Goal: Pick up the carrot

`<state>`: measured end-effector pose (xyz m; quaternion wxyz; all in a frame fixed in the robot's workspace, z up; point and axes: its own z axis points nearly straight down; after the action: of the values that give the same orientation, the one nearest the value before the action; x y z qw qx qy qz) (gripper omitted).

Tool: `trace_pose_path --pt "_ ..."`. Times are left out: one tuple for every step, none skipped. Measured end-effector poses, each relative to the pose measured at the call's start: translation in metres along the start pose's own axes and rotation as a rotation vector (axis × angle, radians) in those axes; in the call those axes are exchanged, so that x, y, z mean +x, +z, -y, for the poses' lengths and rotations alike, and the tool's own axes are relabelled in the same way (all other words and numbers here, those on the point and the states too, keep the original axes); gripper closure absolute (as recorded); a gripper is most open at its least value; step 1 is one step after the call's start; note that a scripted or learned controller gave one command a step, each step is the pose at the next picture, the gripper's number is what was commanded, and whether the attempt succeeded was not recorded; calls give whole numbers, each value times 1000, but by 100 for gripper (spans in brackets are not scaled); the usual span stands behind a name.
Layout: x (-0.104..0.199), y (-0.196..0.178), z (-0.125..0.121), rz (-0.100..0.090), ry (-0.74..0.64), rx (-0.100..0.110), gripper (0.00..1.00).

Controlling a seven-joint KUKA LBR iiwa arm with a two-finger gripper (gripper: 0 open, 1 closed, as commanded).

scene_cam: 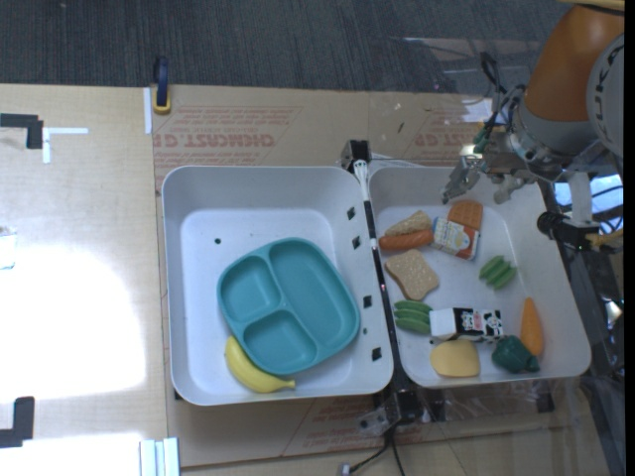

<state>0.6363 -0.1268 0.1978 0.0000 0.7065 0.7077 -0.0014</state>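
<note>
Red mirrored lettering is printed on the brown cardboard sheet (228, 139) beneath the bins; it possibly reads "OKCMCST GR".

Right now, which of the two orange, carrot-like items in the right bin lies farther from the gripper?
The carrot by the bin's right wall, pointing up. The other orange piece lies beside the bread, nearer the gripper.

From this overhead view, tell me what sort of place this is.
Probably a robot lab test bench, not a kitchen: two white bins clipped side by side on a cardboard-covered bench, toy food such as the carrot and banana, and a robot arm.
</note>
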Motion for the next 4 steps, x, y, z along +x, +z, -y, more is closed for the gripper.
trace_pose_path --pt "-56 -16 103 1 -121 -2 0" --pt "-94 34 152 0 -256 -3 0" --pt "-93 95 138 -1 -286 -9 0" --pt "-94 85 136 3 -282 -12 100"
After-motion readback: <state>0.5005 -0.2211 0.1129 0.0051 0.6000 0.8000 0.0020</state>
